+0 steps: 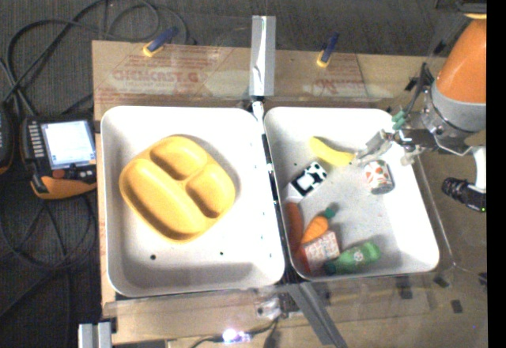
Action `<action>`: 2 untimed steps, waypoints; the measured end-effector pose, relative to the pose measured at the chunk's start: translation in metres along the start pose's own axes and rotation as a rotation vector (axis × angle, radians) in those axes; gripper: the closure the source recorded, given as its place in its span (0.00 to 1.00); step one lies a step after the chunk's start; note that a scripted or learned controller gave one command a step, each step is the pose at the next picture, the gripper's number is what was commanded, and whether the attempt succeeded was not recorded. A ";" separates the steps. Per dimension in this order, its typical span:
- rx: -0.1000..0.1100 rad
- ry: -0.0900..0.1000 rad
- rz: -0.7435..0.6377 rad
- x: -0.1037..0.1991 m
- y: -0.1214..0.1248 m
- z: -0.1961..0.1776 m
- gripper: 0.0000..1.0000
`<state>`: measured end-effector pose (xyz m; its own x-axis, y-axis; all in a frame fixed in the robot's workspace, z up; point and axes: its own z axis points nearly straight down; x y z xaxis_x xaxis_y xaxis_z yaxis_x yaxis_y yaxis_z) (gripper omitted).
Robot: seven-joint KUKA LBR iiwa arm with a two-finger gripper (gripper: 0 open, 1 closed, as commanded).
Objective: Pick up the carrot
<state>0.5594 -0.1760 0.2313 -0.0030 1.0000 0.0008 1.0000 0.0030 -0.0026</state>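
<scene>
Hovering: gripper [378, 142] at upper right of right bin [419, 255], near banana [332, 152] and cup [379, 175]; finger state cannot tell | carrot [318, 225] lower centre of that bin, untouched, crowded against sausage [294, 225] and carton [322, 247], so approach looks tight | yellow plate [178, 186] left bin.

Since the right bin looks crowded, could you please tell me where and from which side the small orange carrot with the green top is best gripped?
Grip the small orange carrot across the middle of its orange body, coming straight down from above. It lies flat and slanted, green top toward the upper right, with the red sausage-shaped toy on its left and the brown printed box against its lower end, so probably only its long flanks offer the fingers room.
</scene>
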 end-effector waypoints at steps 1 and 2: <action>-0.004 -0.001 -0.002 0.035 -0.026 0.138 0.00; -0.025 -0.011 -0.147 0.072 -0.066 0.139 0.00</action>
<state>0.4925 -0.1037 0.0921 -0.1493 0.9887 -0.0113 0.9885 0.1495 0.0217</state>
